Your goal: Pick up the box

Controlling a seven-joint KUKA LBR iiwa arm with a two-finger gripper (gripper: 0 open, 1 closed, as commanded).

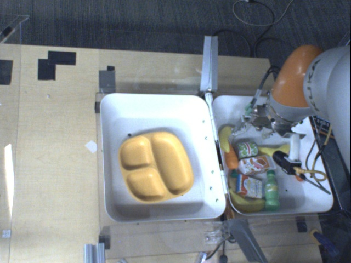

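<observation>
— While my arm [323, 86] reaches over the right bin [318, 201], what lies around, biggest first?

— A yellow three-part tray [156, 165] sits in the left bin [109, 147]. In the right bin: a banana [247, 204], the box [250, 186] touching a green bottle [271, 189], a labelled cup [247, 149].

— Any writing legible?

— No, labels blur.

— And my gripper [255, 120]?

— It hovers near the bin's far-left corner, beyond the box. Whether it is parted or closed, I cannot tell.

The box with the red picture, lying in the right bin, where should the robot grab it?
Probably the box across its two long edges, coming straight down. It lies flat, crowded by the green bottle and banana, so a sideways approach looks blocked.
</observation>
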